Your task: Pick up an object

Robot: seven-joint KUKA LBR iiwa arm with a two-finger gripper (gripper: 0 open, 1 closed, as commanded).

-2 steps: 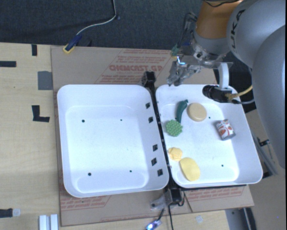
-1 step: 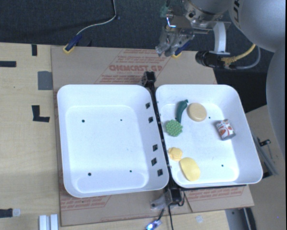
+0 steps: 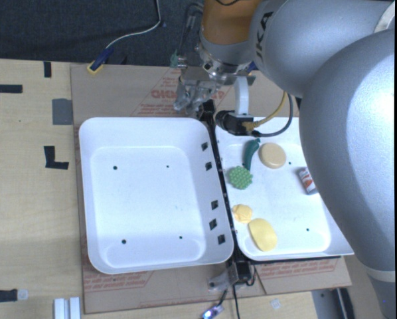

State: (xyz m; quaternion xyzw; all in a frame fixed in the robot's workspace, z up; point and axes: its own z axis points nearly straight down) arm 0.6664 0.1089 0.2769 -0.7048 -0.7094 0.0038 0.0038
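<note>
Looming over the right of the camera view, the grey arm [image 3: 344,111] with its orange band fills the foreground and hides part of the right-hand shallow white bin [image 3: 285,248]. The two-finger gripper [image 3: 197,98] hangs at the far end of the bins, above the wall where they meet, well apart from every object. How far its fingers are parted cannot be told from this angle, and nothing shows between them.

All the candidates lie in the right-hand bin: a dark green pepper-like piece [image 3: 251,153] beside a pale round biscuit-shaped piece [image 3: 273,155], a green knobbly ball [image 3: 239,177] just below them, a small yellow lump [image 3: 242,212], a larger yellow oval piece [image 3: 262,234] and a small red-and-white packet [image 3: 307,180] near the arm. The left-hand white bin [image 3: 92,178] sits alongside.

The step looks like the approach, with nothing chosen yet. The nearest target seems to be the dark green piece; its long axis runs roughly from far to near, slightly tilted, so the next move likely calls for shifting right, descending and closing across its narrow width.
</note>
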